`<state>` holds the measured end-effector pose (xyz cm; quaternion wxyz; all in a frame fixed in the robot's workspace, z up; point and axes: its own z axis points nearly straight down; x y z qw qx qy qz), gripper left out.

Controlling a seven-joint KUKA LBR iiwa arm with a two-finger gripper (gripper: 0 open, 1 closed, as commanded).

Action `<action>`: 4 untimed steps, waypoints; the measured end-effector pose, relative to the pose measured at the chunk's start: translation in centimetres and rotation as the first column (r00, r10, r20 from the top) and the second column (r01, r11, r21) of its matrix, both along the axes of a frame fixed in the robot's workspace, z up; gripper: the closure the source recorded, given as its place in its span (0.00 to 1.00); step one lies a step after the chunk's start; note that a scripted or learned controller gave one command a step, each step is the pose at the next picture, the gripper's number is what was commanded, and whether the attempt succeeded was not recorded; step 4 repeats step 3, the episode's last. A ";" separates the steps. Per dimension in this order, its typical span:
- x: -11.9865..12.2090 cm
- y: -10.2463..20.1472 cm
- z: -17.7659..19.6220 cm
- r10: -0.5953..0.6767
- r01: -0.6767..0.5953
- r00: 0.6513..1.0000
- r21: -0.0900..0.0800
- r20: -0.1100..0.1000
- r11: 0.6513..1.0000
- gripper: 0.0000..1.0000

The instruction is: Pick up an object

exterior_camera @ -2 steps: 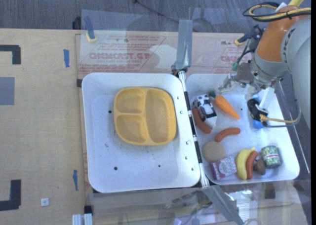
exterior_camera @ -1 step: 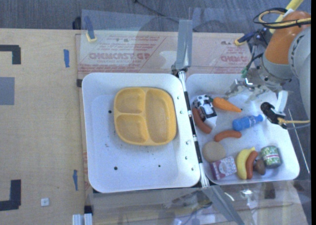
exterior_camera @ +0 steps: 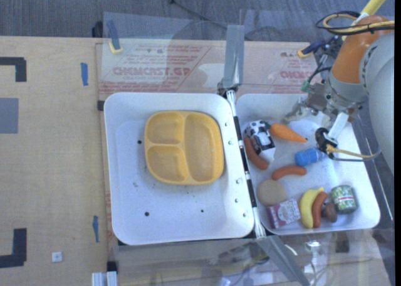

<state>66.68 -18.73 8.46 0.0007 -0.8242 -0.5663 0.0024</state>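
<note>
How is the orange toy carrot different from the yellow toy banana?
The orange toy carrot is straight and pointed; the yellow toy banana is curved. The carrot lies alone near the right bin's back; the banana sits at its front, squeezed between other toys. Both are toy foods in the right white bin.

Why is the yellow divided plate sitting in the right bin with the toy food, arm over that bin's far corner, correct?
Not quite. The camera view shows the yellow divided plate alone in the left bin, not the right one. The toy food, such as the carrot and banana, lies in the right bin, and the arm is over that bin's far corner.
</note>
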 end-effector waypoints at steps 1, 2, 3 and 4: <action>-4.1 5.9 0.2 -0.073 0.073 0.997 0.001 0.007 0.997 0.00; -0.1 5.4 0.1 -0.153 0.153 0.988 0.001 -0.010 0.988 0.00; -2.8 6.9 0.2 0.016 -0.016 1.000 0.002 0.007 1.000 0.00; -2.8 6.9 0.2 0.016 -0.016 1.000 0.002 0.007 1.000 0.00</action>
